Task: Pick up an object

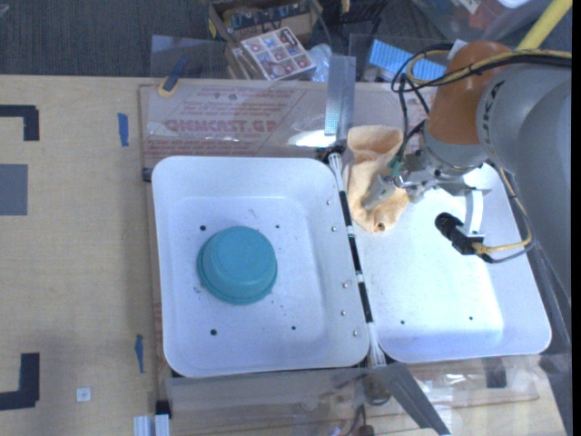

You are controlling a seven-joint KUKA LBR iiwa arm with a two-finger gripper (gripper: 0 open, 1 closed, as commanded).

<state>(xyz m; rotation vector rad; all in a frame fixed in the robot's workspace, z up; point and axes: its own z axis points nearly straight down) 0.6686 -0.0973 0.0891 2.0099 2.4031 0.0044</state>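
I see open floor across the right bin [454, 316]; the teal bowl [238, 263] blocks the left bin's [182, 189] middle.

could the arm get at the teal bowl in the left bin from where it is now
Probably yes. The teal bowl sits upside down alone in the left bin with nothing over it. The gripper is in the right bin at the yellow cloth, so it must cross the divider.
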